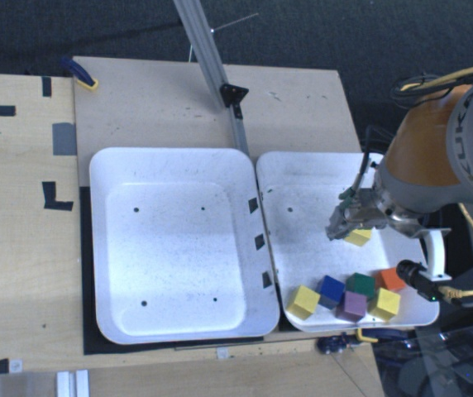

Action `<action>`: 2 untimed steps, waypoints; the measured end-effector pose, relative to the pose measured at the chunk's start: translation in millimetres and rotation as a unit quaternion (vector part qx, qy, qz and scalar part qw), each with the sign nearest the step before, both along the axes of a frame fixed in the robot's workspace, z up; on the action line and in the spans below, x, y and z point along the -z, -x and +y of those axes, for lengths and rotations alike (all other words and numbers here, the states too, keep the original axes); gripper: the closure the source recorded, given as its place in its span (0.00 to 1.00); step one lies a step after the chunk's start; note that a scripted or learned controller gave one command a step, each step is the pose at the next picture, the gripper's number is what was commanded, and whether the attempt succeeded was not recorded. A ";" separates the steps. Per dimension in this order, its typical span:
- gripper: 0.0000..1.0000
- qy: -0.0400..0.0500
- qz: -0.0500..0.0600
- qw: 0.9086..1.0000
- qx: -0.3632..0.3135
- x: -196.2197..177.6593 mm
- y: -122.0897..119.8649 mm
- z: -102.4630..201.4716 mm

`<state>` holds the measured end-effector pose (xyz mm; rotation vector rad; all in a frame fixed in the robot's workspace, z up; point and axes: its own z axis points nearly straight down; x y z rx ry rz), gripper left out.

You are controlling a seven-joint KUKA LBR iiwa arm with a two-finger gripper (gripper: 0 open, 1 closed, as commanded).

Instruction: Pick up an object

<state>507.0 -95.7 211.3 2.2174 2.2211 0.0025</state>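
My gripper (346,222) hangs over the middle of the right bin (303,184), below the arm's orange band. A small yellow block (358,238) shows just under its lower right side, partly covered by it; whether the block is gripped or only lies beneath is unclear. Along the bin's near edge sit several blocks: a yellow one (304,302), a blue one (331,289), a purple one (354,305), a green one (360,284), another yellow one (387,304) and an orange one (391,278).
The left bin (170,238) lies beside the right one, their rims meeting at a ridge (257,222). A grey metal pole (207,44) slants in from the top to the bins' far edge. Cables and a bracket (422,275) hang off the arm at right.
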 end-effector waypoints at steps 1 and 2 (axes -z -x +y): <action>1.00 0.000 -0.001 1.000 0.000 -62.9 0.0 1.0; 1.00 0.000 0.002 1.000 0.000 -75.1 -0.3 1.3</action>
